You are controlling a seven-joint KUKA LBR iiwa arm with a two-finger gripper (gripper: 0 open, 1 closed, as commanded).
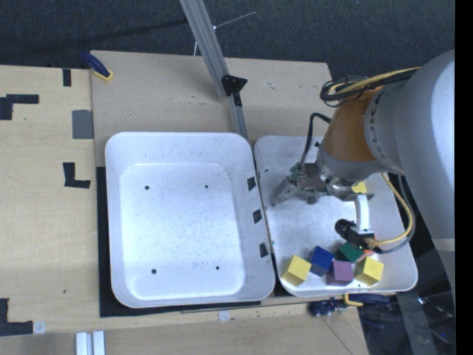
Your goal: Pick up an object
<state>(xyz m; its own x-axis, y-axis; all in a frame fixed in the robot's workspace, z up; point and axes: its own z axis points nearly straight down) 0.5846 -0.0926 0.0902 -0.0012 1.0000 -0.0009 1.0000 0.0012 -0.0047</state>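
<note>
Small coloured blocks clustered at the near edge of the right white bin (295, 150)

Yellow cube (297, 270), blue cube (321, 259), purple cube (341, 271), green block (349, 254) and another yellow cube (372, 270) sit together; hand (284, 191) spread, holding nothing, well apart above bin floor

A grey metal pole (209, 46) crosses the wooden bench (44, 198) at a slant from the top and ends near the gap between the two bins. Black tape pieces (70, 174) lie on the bench's left part, beside a grey patch (83, 123). A small blue and yellow object (97, 65) rests near the bench's upper left corner.
</note>
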